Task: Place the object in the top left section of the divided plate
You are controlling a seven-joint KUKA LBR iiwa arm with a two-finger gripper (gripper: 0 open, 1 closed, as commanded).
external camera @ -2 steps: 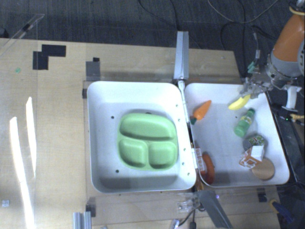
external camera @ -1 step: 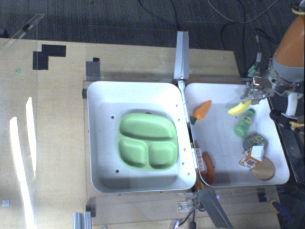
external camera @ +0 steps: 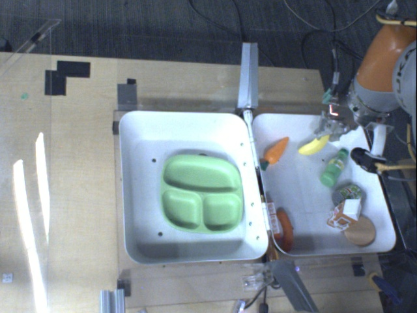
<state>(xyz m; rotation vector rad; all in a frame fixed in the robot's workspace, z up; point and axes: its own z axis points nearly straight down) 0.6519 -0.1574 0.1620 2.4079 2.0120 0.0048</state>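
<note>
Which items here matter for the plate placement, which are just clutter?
Job:
green divided plate in left bin
gripper
yellow banana, nearest the gripper, likely the object

Lying about, right bin:
carrot
green bottle
can
small carton
tan disc
red item

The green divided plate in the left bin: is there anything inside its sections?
Nothing lies in the green divided plate; all three sections show bare green surface. The toys, such as the carrot and banana, lie in the right bin. What lies under the plate is covered.
</note>
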